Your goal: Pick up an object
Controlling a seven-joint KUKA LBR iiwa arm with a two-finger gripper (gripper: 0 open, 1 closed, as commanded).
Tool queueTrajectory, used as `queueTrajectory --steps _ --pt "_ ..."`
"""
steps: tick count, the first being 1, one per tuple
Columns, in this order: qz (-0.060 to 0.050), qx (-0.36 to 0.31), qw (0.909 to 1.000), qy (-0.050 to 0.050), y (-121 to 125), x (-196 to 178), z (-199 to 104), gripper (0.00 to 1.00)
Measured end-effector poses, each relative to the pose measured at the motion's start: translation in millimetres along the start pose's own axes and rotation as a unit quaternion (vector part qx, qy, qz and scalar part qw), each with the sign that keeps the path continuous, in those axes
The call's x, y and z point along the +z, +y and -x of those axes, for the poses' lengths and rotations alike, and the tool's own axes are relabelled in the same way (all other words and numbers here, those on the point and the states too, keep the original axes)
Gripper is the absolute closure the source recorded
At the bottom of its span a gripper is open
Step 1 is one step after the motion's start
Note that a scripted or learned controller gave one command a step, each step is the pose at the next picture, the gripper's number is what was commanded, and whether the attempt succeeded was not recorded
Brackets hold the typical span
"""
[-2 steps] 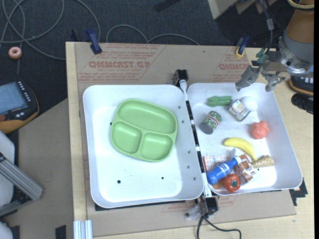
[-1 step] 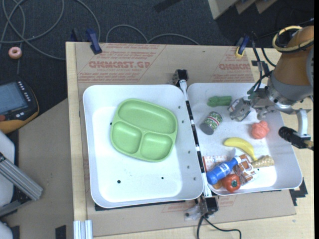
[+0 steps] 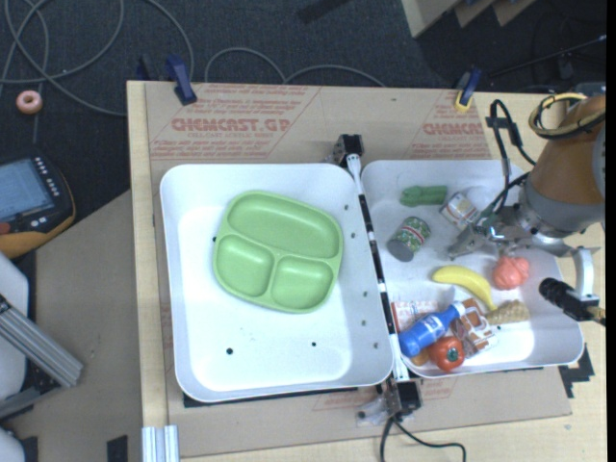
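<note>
So the arm (image 3: 568, 176) is reaching in from the right and sits low over the right bin (image 3: 549, 349), with the gripper (image 3: 476, 237) angled down toward the middle of the clutter. Makes sense, since that's where all the pickable stuff is. The fingers look spread a bit, with nothing between them, so no grab yet as far as I can see.

Everything's piled in that one bin: a green piece (image 3: 423, 196) up top, a small can (image 3: 409, 237) lying on its side, a banana (image 3: 464, 280) right below the gripper, and a pinkish-orange lump (image 3: 511, 271) just beside the fingers. Lower down sit a blue bottle (image 3: 428, 329), a tomato (image 3: 448, 354) and some packets, all touching each other.

My guess is it's going for the banana or the pink lump, since they're nearest. The banana is yellow, curved, lying flat and fairly clear of its neighbours.

The left bin (image 3: 192, 258) holds just a green divided plate (image 3: 277, 250).
</note>
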State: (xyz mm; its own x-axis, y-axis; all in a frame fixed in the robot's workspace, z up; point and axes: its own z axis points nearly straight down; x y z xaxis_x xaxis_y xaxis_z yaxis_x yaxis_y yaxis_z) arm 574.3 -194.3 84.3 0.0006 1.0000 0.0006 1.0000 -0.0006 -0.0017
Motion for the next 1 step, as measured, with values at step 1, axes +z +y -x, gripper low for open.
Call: queueTrajectory --steps 1 --pt "-0.018 0.003 0.9998 0.003 81.1 4.9 -26.3 0.0"
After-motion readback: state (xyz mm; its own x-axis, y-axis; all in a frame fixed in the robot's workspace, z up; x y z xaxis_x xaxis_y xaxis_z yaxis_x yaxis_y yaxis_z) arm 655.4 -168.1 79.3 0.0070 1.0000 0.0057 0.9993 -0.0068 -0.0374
